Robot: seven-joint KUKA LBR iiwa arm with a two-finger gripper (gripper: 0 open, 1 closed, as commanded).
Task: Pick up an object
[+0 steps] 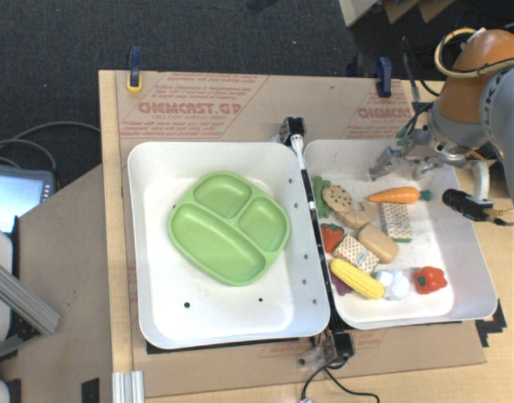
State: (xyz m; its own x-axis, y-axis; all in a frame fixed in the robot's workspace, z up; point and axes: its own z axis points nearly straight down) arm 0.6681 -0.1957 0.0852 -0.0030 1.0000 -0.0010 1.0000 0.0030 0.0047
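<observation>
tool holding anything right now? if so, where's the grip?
Nothing held. The tool hangs above the right bin's far end, fingers spread, nothing between them; the toy carrot lies below it.

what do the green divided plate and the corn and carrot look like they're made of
Green plate: probably molded plastic; uniform matte lime colour, smooth rounded compartment walls.
Corn: likely plastic toy food; flat, even yellow, slight sheen.
Carrot: also seems plastic; solid orange body, smooth surface, green tip. Rubber or foam can't be ruled out from this view.
</observation>
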